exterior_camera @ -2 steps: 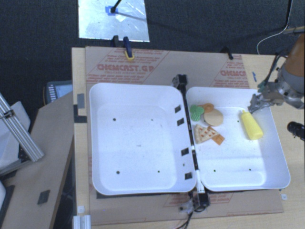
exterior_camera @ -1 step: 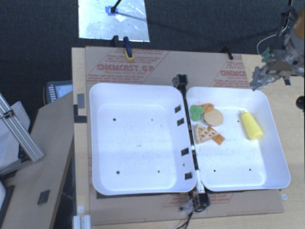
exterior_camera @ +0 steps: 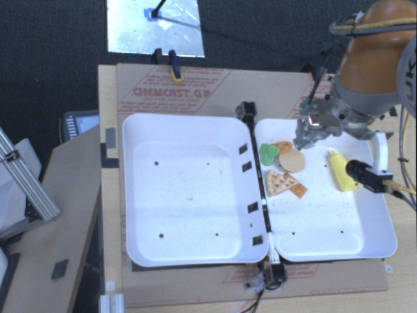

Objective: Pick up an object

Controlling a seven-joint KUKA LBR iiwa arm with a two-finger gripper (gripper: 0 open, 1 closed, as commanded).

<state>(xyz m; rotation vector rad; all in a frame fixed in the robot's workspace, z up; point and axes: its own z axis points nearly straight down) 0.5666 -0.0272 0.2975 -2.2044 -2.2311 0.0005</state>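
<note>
The gripper hangs low over the upper left part of the right bin, right of frame centre, with the grey and orange arm bulking above it toward the upper right corner. Whether the fingers are apart or together I cannot tell; they are small and dark against the bin wall, and nothing shows between them.

The candidates for picking lie in a tight cluster just below and left of the gripper: a green piece nearest the divider, an orange piece behind it, a tan disc touching both, and two waffle-like wedges just below. A yellow piece lies apart to the right, beside a black fitting on a cable. The left bin sits at frame centre-left.

The main risk, as I judge it, is the crowding. The cluster's pieces touch or overlap, so fingers coming down there could land on two at once, wedge one against another, or shove the pile toward the divider without closing on anything. The pieces also look flat and low, which gives little to grip from the sides; a close could skate over the top. The gripper stands near the bin's rear wall, so a descent slightly off could strike the wall or rim. The yellow piece is easier to isolate, but the cable beside it could snag.
</note>
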